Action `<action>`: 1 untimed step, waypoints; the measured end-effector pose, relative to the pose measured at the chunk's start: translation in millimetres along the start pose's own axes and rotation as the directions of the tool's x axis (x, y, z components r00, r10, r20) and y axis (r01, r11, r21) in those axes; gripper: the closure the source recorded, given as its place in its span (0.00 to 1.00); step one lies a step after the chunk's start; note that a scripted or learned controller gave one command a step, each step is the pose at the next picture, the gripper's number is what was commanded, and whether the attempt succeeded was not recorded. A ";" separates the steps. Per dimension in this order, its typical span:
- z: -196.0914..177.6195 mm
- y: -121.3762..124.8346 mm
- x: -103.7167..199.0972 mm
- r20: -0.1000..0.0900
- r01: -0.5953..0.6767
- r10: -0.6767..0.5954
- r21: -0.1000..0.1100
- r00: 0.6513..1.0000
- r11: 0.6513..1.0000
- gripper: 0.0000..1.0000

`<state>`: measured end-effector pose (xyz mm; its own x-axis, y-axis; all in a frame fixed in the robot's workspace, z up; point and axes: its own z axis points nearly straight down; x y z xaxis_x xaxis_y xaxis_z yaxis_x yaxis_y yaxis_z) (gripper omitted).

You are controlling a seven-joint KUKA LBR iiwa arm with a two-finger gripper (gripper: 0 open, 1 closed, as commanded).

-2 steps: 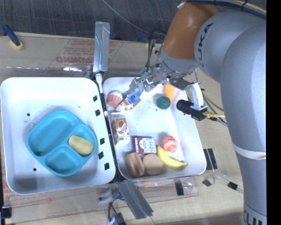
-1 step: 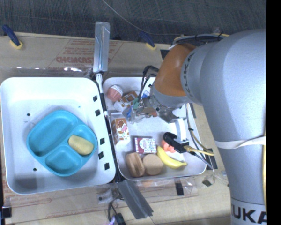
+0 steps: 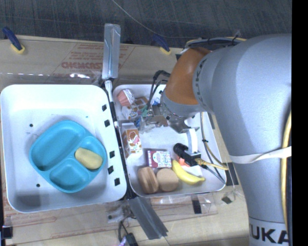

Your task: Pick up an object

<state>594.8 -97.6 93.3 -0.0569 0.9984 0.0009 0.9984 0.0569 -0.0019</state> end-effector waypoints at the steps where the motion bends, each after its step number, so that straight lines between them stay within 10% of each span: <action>1: -0.6 -1.1 -7.8 0.012 -0.008 0.008 -0.003 1.000 1.000 0.00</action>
<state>594.2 -105.5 93.8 -0.0492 0.9987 -0.0111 0.9988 0.0492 0.0011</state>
